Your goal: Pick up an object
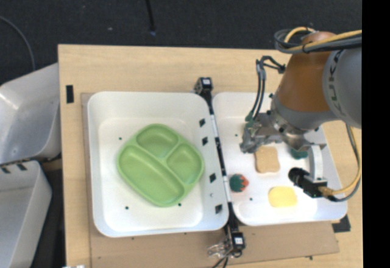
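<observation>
Parked low in the right bin [244, 212] with gripper [253, 137] just far-left of the tan block [267, 161], grip state impossible to tell; may clip its edge and shove it toward the yellow piece [282, 197], closing on nothing.

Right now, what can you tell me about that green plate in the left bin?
The green plate looks like smooth plastic, rounded, split into three compartments: one long, two smaller. It lies flat and turned at an angle near the middle of the left bin, resting on its white floor. Its compartments hold nothing, and nothing else touches it.
</observation>
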